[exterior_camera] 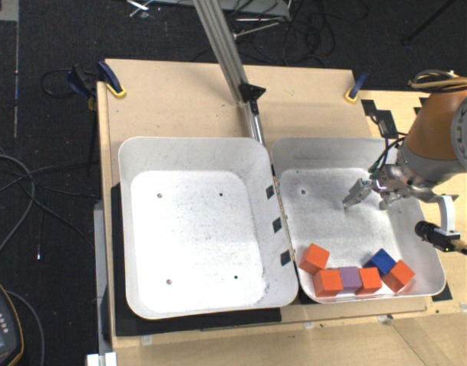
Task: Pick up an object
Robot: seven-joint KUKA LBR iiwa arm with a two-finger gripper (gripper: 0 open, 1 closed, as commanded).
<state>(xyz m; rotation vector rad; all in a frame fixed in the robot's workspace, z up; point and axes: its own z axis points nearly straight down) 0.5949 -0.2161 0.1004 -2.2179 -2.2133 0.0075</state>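
Plainly, the pick-up has not happened yet. The gripper (368, 192) hangs over the far middle of the right bin (325, 162), above bare white floor, and nothing sits between its fingers (356, 194), which look spread apart. The blocks all lie well apart from it, bunched along the near wall of that bin: an orange block (315, 257) standing a little apart at the left, then a row of an orange block (329, 282), a purple block (350, 279) and another orange block (369, 279) touching side by side, with a blue block (383, 261) just behind and one more orange block (400, 275) at the right end. The left bin (134, 155) holds no blocks.

What is left, I judge, is nearly everything: travel toward the near wall, descend, close on one block, lift.

The blocks are roughly cubes, so none has a real long axis. The row itself runs left to right along the wall; the lone left block and the right-end one sit turned at an angle.
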